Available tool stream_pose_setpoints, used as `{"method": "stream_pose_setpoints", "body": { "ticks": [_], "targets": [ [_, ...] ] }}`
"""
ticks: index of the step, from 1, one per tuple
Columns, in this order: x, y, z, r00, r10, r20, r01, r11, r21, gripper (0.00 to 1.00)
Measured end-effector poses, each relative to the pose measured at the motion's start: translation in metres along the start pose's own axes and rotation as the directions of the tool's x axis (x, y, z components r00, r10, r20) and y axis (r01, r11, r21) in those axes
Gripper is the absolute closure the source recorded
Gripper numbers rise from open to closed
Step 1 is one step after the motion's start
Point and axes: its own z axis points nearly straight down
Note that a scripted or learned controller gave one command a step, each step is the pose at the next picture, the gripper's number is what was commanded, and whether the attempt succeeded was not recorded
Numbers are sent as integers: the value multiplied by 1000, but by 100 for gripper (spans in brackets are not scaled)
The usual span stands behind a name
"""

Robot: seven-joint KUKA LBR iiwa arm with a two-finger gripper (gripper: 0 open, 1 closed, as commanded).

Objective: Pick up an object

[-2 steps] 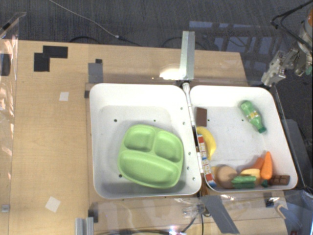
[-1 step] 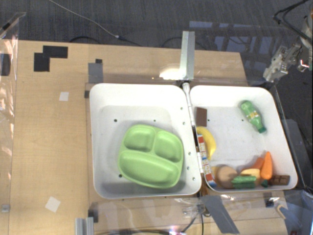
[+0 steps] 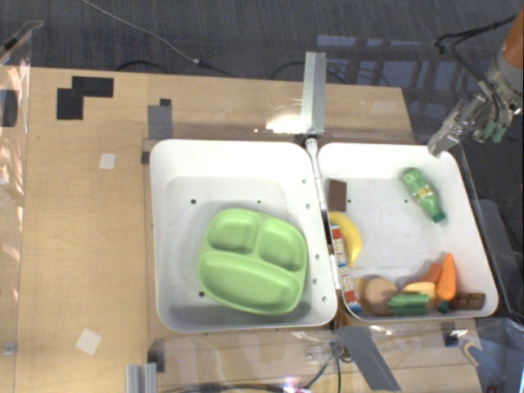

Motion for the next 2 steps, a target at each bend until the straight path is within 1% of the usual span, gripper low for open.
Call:
{"method": "stream_pose_setpoints", "body": {
  "ticks": [1, 2],
  "targets": [
    [-15, 26, 0, 989, 151, 2, -151, 989, -1, 100],
    [-16, 28, -15, 989, 145, 13, -145, 989, -6, 100]
  ]
}}
